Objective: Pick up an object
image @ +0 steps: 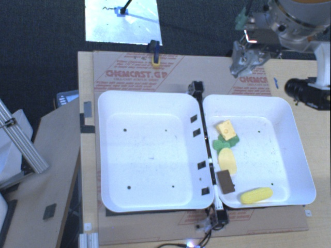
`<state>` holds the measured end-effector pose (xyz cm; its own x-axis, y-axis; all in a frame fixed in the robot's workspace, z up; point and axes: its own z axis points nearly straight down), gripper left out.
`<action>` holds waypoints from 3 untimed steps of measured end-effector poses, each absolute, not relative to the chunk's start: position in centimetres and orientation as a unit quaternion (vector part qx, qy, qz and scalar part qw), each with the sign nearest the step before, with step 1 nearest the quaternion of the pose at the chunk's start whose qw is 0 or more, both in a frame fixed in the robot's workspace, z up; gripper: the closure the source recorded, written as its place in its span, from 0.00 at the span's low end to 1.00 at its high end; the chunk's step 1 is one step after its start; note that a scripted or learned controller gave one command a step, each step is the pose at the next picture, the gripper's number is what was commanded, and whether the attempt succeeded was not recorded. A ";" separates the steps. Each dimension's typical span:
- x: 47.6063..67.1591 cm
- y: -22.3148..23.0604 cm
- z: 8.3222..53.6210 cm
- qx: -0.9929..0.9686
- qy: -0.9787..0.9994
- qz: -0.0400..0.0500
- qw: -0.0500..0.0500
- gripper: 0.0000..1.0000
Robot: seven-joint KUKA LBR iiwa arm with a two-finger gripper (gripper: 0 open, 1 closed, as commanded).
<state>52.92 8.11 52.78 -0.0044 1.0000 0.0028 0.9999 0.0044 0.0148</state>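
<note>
Camera view looks down at a slant on the surface (129, 68), a pale board printed with red lettering, which carries two shallow white bins side by side. Left bin (111, 112) shows a bare white floor with a few small dark dots. Right bin (289, 138) touches it along a dark centre seam set with small black clips, and it holds all the loose things, gathered along its left side near that seam.

Above the bins, the grey arm (297, 12) reaches in from the upper right, its orange band at the top edge. Its pincer (245, 61) hangs over the board just beyond the far rim of the right bin, well apart from the objects; whether its tips are apart or together cannot be told from this angle, and nothing is seen between them.

Among the objects, a long yellow piece (256, 195) lies near the front rim. A pale yellow oval (227, 160) sits beside the seam, with a brown block (225, 181) just in front of it. A yellow block (225, 129) lies farthest back, touching a small green piece (225, 143) between it and the oval.
</note>
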 end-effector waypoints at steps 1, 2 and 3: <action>53.1 13.4 40.5 0.704 0.710 -0.004 -0.003 1.00; 54.0 22.3 49.2 0.703 0.711 0.006 0.002 1.00; 54.1 21.3 53.8 0.706 0.708 0.004 0.001 1.00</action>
